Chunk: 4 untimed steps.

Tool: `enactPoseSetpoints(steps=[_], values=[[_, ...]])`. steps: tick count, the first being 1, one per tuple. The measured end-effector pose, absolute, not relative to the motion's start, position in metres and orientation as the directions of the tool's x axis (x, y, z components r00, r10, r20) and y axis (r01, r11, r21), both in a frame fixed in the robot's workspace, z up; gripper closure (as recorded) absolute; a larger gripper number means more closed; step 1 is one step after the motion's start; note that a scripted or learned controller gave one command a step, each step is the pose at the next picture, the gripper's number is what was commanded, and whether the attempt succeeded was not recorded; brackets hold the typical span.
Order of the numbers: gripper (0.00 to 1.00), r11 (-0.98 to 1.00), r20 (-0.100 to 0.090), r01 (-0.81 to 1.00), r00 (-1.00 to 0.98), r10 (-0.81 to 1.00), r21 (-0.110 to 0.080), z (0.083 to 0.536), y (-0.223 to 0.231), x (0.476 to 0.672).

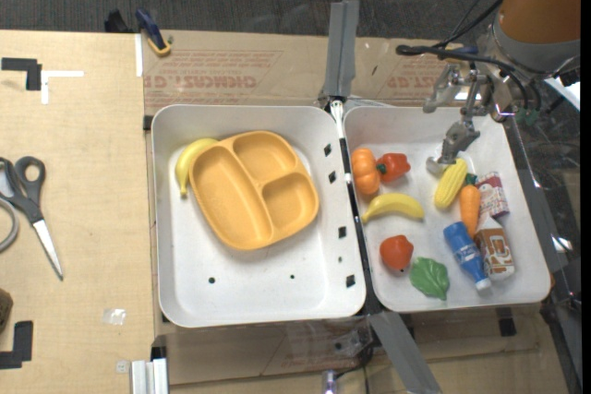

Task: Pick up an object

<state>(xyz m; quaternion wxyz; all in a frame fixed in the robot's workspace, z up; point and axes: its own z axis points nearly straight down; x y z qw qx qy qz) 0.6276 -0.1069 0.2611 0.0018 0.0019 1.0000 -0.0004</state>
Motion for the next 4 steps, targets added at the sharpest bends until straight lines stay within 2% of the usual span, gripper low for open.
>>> enactPoseSetpoints(steps=[1,2,3,4], values=[[0.0,0.997,-0.002,0.081,-0.997,0.081,0.0,0.152,-0.165,0.59],[0.0,0.996,-0.003,0.092,-0.996,0.092,0.0,0.093,-0.179,0.577],[0.0,0.997,0.0,-0.07,-0.998,-0.07,0.021,0.092,-0.206,0.505],[1.0,0.997,-0.003,-0.076,-0.997,-0.076,0.02,0.102,-0.204,0.507]])
